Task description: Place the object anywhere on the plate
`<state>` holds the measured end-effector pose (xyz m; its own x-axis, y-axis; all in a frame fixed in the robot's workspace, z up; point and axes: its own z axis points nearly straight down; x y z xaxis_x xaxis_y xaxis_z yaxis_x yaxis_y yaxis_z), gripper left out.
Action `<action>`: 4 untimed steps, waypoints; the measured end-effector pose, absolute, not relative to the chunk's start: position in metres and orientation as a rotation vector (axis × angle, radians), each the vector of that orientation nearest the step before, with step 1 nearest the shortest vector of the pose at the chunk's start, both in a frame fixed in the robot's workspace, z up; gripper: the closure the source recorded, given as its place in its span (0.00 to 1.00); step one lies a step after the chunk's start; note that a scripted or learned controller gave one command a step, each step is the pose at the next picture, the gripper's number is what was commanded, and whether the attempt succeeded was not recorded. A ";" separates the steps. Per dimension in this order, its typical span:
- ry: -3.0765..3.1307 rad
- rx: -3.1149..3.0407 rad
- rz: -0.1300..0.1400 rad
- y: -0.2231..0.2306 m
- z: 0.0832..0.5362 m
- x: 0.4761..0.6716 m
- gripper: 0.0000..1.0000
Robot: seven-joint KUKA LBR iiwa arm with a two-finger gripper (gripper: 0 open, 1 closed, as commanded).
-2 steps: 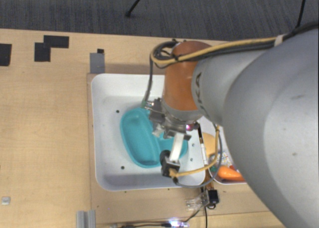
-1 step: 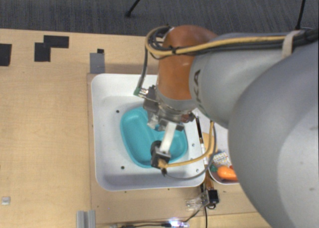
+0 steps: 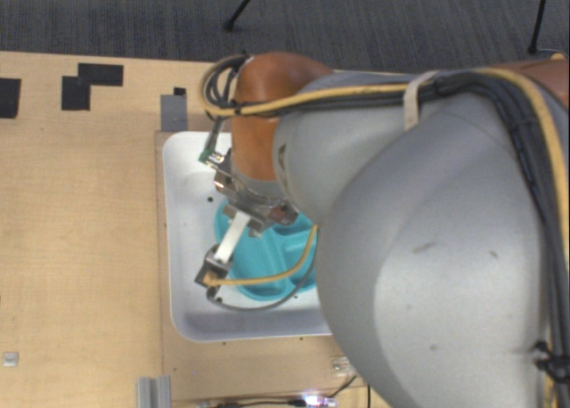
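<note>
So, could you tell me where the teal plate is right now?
The teal plate lies in the white bin near the view's centre, its right part hidden beneath the grey arm.

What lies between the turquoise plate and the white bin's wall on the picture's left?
Nothing: in the camera view, the stretch from plate to wall is bare white bin floor.

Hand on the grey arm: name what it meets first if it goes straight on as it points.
Probably the turquoise round plate in the white shallow bin: the hand points down over the plate's left part. Height above it is unclear.
</note>
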<state>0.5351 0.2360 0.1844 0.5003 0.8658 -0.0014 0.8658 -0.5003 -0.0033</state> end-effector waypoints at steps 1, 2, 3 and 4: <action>-1.511 -2.757 -0.010 0.234 0.103 0.524 1.00; -1.407 -2.808 -0.011 0.235 0.163 0.608 1.00; -1.235 -2.888 -0.057 0.240 0.117 0.623 1.00; -0.877 -3.011 -0.078 0.241 0.112 0.646 1.00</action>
